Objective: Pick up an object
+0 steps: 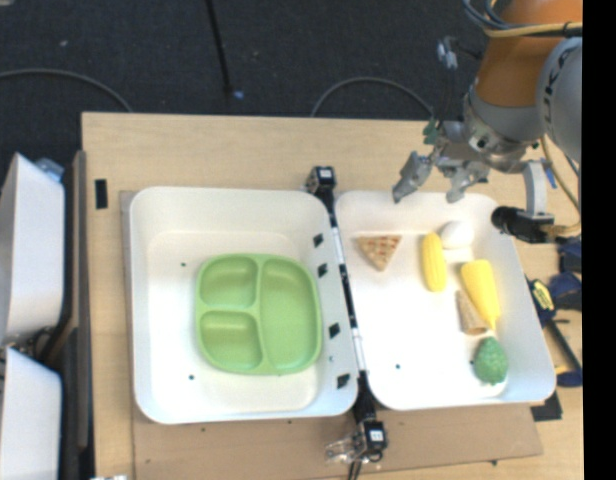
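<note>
While the gripper [436,183] hangs over the far edge of the right bin [408,368], its fingers are spread wide and hold nothing. Right bin holds pizza slice [380,250], banana [433,261], white egg [454,233], corn cob [480,286], green broccoli [490,361]. Left bin [168,218] holds green divided plate [258,313].

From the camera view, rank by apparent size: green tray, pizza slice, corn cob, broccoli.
Largest to smallest:
1. Green tray, by far the largest.
2. Corn cob.
3. Pizza slice and broccoli look about alike, so I won't rank them.
</note>
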### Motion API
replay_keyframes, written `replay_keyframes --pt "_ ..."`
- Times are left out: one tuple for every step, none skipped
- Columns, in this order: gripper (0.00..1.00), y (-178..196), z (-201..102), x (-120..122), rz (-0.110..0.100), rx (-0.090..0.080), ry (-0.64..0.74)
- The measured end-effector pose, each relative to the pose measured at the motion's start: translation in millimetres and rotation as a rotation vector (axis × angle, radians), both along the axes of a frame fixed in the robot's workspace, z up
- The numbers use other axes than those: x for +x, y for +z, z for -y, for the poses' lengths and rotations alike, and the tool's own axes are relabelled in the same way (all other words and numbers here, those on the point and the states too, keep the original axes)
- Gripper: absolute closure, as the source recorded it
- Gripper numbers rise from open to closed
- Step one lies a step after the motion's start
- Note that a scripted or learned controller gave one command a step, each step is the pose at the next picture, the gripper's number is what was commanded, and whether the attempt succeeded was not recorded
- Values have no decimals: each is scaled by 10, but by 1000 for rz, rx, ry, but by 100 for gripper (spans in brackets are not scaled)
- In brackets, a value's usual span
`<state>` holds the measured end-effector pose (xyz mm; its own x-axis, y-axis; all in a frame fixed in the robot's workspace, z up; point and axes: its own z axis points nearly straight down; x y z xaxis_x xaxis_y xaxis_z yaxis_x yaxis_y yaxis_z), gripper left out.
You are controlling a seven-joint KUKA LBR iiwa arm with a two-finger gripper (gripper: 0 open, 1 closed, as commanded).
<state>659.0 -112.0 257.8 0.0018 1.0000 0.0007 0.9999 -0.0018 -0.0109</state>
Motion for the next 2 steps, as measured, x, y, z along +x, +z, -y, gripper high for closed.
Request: replay_keyframes --pt "0 78 -3 22 13 -1 2" --pt "0 -485 -65 81 8 -2 5"
